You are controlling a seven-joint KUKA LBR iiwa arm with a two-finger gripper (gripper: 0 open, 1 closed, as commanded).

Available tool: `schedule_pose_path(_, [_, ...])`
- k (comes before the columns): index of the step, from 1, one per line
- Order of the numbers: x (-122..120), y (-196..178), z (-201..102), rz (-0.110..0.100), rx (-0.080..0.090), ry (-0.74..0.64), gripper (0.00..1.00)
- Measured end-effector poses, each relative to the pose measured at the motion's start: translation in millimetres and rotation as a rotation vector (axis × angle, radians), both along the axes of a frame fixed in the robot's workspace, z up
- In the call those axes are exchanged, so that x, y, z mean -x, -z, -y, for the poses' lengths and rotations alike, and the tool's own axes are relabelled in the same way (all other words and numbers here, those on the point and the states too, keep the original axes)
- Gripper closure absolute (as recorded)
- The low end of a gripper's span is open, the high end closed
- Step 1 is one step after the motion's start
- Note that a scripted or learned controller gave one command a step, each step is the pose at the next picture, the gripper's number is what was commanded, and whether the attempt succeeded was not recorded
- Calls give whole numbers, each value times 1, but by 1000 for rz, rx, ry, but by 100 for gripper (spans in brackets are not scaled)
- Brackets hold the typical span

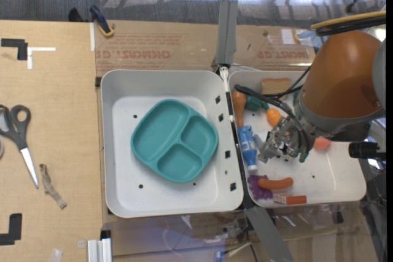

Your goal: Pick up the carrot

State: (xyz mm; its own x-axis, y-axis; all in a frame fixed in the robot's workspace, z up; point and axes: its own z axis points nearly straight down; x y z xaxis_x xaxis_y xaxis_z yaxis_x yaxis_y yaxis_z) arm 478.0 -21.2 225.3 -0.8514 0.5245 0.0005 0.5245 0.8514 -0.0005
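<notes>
The carrot (239, 105) is an orange stick with a green leafy end (256, 105). It lies in the far left corner of the right bin (344, 184), close to the wall between the bins. My gripper (285, 147) hangs over the middle of that bin, below and to the right of the carrot and apart from it. A small orange piece (274, 116) sits just above the gripper, partly hidden by it. I see nothing held in the gripper.
Also in the right bin are a blue bottle (247, 145), a sausage (276, 182), purple grapes (258, 191), a red-and-white piece (288, 199), bread (276, 86) and a reddish item (322, 144). The left bin (116, 193) holds a teal divided plate (175, 140). Scissors (19, 138) lie on the bench.
</notes>
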Motion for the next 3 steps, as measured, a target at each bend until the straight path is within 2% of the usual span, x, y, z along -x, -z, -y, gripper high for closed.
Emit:
schedule_pose_path(1, [-1,-48,-57,1,1,146,100])
schedule_pose_path(2, [-17,-173,7,3,1,-4,100])
schedule_pose_path(3, [-97,-195,55,3,2,185,100])
